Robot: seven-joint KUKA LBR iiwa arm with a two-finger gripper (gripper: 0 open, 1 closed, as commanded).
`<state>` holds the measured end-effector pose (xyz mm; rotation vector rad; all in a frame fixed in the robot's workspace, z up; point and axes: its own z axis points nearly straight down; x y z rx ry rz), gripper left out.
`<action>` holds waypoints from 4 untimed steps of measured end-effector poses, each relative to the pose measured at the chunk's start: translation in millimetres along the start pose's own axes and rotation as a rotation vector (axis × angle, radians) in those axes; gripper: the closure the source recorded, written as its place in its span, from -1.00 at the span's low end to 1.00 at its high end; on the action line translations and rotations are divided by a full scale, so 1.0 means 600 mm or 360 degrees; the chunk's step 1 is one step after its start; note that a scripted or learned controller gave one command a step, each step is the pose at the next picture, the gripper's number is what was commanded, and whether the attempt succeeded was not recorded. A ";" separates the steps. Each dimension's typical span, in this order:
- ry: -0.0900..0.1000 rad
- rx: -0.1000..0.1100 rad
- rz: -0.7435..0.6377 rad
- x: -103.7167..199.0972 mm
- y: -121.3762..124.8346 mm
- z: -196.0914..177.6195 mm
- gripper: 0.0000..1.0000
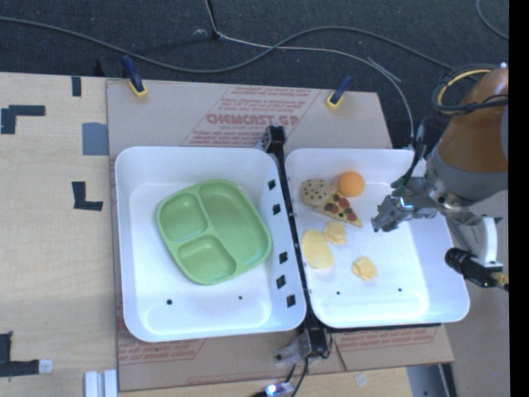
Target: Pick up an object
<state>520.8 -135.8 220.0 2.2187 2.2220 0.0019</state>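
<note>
The end effector (387, 217) hangs over the right bin (430, 304), just right of the pizza slice (339, 208); whether it is apart or together cannot be told. To do the step well, it should probably centre above one separate piece before going down. The orange ball (351, 184), round and bright, lies just above the pizza slice, touching nothing but the bin floor.
</note>
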 end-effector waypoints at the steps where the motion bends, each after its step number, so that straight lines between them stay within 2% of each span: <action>1: 0.0001 0.0005 -0.0006 0.102 0.002 0.006 1.00; 4: 0.0001 0.0006 -0.0008 0.369 -0.009 0.023 1.00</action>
